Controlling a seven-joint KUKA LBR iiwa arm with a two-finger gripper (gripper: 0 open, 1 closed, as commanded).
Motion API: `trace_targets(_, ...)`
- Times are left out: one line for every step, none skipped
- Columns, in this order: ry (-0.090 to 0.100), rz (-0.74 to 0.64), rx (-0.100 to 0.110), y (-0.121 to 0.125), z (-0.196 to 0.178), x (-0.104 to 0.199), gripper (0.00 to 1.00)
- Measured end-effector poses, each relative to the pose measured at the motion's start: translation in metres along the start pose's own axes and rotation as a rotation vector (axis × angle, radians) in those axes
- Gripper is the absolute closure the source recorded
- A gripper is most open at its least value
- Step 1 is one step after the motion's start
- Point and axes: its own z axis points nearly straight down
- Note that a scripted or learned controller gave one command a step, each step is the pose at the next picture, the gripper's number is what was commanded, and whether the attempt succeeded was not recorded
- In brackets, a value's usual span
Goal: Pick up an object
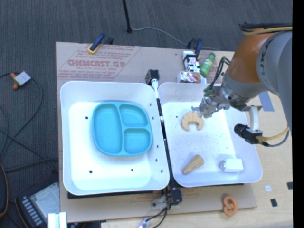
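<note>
A tan croissant lies in the upper middle of the right bin. My gripper hangs just above and to the right of it, its tips close to the croissant's upper edge. A tan cone-shaped piece rests near the bin's front. A small white block sits at the front right. Nothing shows between the gripper's tips.
The left bin holds a blue divided plate. A green bottle and a small carton stand behind the right bin. An orange ring lies on the cardboard in front. Blue clamps hold the cardboard's back edge.
</note>
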Motion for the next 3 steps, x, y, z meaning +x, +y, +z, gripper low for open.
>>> trace_targets(0.0,-0.001,0.0,-0.001,-0.018,0.026,1.0)
trace_targets(0.0,0.0,0.002,-0.044,-0.023,0.059,1.0)
trace_targets(0.001,0.0,0.003,-0.108,-0.043,0.099,1.0)
